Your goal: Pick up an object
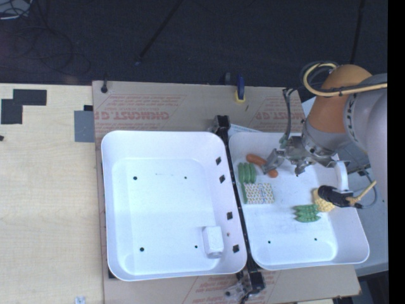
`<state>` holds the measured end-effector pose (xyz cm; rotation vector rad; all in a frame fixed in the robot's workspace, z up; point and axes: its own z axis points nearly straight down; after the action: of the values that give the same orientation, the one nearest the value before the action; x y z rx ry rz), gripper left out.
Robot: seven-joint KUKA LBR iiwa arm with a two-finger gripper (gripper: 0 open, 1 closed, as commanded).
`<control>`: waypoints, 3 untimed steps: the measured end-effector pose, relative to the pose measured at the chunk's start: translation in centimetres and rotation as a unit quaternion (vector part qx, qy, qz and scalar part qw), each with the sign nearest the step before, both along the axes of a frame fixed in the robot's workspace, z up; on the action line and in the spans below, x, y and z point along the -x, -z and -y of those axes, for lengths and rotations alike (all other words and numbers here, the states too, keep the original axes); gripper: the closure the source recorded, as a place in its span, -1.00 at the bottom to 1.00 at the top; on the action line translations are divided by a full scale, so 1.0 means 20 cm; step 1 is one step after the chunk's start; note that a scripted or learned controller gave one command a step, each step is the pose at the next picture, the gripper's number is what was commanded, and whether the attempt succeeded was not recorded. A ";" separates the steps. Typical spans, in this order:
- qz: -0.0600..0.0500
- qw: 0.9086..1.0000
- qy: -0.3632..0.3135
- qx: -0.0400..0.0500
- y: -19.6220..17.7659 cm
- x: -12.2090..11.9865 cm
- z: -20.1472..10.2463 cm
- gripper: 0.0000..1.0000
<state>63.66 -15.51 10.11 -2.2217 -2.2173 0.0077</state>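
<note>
Small white block (212, 240) at five o'clock in left bin (117, 170); right bin (354, 249) holding green pods (247, 173), patterned card (259, 193), orange carrot (256, 159) at ten o'clock; gripper (286, 161) just beside carrot, finger state impossible to tell

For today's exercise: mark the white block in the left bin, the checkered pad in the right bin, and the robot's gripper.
white block (212, 239), camera view, middle of its top face.
checkered pad (259, 193), camera view, centre of the patterned surface.
gripper (276, 161), camera view, midway between its fingertips.
</note>
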 end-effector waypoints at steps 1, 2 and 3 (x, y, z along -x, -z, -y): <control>0.001 1.000 0.001 -0.001 -0.07 0.00 0.00 1.00; 0.001 1.000 0.003 0.000 -0.56 0.64 0.17 1.00; 0.008 1.000 -0.001 0.002 -1.15 0.59 0.24 1.00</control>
<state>51.94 -20.27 33.11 -2.2310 -2.2289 -0.0068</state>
